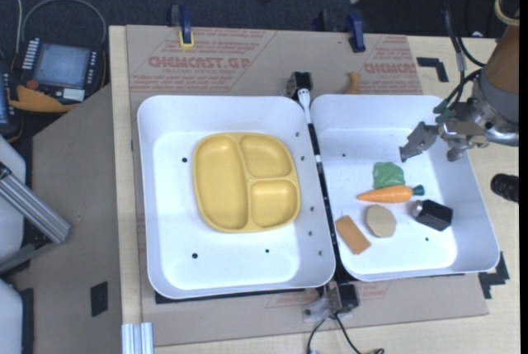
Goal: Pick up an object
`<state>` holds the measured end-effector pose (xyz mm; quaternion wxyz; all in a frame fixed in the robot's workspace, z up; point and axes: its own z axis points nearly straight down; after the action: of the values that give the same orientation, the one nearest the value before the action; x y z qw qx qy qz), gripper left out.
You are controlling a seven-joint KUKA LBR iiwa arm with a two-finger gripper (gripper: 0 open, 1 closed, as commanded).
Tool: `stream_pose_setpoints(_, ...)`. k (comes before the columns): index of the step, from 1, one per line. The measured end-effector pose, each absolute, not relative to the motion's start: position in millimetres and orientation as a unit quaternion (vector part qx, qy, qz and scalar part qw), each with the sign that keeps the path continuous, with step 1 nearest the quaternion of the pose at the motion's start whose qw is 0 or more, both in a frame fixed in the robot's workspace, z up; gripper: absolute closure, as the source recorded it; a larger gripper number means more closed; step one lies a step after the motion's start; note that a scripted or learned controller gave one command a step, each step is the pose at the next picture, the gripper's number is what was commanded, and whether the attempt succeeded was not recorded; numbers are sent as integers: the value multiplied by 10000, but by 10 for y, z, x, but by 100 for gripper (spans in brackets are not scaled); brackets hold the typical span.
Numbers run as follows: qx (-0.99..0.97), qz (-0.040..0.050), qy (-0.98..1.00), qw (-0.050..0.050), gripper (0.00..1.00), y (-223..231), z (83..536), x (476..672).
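Camera view, starting at the far left: a handheld control unit with a dark screen (59, 68) lies off the worktop (247, 54), its cable looping above it. On the worktop, the left bin (161, 204) holds a yellow divided plate (245, 181) with three compartments, sitting roughly at the bin's middle. Two blue clamps (183, 24) grip the worktop's far edge.

Next comes the right bin (346, 129), touching the left one along a dark seam. Its objects cluster in the near half: an orange-brown rectangular block (353, 234) at the left, just beside a round tan disc (380, 221). Above the disc lies a carrot (386, 195), its tip pointing left, and a green leafy piece (388, 174) touches the carrot from behind. To the right of these sits a small black block (433, 214).

Farthest right, the gripper (436, 144) hangs over the right bin's far right part, above and well apart from the green piece. The jaws stand spread, with nothing between them. The arm's wrist (499, 109) extends off to the right.
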<state>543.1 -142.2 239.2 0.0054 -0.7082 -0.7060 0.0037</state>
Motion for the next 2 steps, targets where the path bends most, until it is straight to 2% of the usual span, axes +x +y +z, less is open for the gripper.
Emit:
stream_pose_setpoints(1, -7070, 1, -7072, 2, 0, -1418, 2456, 5455)
stream_pose_setpoints(2, -7072, 17, -7070, 27, 0, -1436, 1994, 5521)
